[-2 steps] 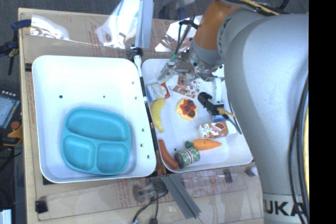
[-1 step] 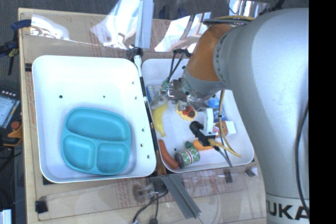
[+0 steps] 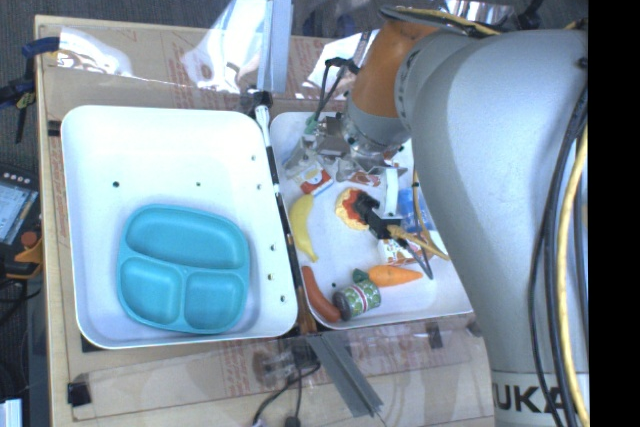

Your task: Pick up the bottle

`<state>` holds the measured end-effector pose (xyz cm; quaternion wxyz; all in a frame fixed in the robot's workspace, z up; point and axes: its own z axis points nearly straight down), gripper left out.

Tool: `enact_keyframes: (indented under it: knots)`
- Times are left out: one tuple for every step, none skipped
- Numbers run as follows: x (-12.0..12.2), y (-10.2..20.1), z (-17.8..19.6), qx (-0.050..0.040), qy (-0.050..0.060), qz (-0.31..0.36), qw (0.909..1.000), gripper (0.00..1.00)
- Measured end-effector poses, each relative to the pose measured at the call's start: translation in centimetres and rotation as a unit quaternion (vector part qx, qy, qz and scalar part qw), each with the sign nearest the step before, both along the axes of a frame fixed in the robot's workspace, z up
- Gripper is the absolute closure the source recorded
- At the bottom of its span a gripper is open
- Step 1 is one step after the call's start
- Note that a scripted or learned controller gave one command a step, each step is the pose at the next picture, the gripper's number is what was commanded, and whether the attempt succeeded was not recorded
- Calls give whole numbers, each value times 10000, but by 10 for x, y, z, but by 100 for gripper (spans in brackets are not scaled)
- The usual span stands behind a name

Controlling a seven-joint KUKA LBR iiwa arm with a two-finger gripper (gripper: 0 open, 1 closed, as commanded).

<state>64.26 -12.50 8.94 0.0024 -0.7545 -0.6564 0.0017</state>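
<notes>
My gripper hangs low over the far left part of the right bin, under the orange band of the arm. A small white and red thing, possibly the bottle, lies just below the gripper; I cannot tell whether they touch. A small green container with a patterned label lies on its side near the bin's front edge, well away from the gripper.
In the right bin lie a yellow banana, a red sausage, an orange carrot and a red and yellow item. The left bin holds a blue divided tray. The arm covers the right bin's right side.
</notes>
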Motion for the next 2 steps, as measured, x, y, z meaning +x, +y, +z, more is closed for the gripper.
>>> enact_keyframes:
  knots:
    - [-85, -8, 0, 1, 9, -147, 9999, 0]
    - [-147, -14, 0, 5, 7, -218, 9998, 0]
